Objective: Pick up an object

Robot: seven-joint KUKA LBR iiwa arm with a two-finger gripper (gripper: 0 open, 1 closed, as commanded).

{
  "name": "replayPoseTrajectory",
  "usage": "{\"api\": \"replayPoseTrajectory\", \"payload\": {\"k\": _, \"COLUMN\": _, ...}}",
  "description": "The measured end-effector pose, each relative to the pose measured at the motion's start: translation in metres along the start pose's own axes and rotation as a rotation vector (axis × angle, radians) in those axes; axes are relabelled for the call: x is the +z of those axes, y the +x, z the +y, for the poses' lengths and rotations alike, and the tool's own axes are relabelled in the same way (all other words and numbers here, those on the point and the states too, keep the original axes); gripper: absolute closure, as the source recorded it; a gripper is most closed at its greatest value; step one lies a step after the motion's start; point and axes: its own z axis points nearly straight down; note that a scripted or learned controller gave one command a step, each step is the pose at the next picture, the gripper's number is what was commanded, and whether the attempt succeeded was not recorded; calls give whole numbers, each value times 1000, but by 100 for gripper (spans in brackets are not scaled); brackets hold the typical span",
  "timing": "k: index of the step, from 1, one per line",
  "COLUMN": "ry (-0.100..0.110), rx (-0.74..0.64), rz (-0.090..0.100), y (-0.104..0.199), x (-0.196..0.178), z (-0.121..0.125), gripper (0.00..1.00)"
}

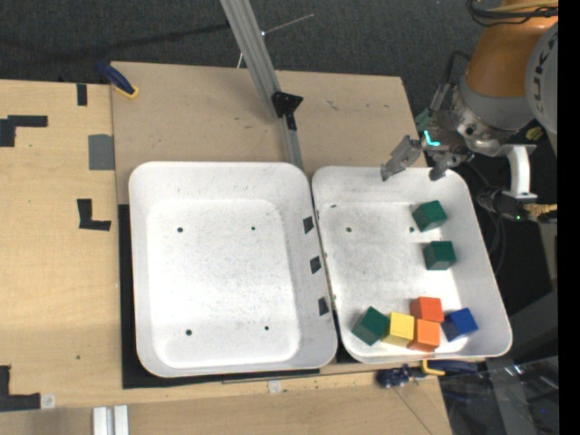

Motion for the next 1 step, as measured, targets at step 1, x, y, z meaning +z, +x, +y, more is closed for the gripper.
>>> {"api": "replayPoseTrajectory", "payload": {"k": 1, "ry": -5, "rx": -1, "rz": -1, "y": 0, "x": -3, "z": 1, "gripper": 0}}
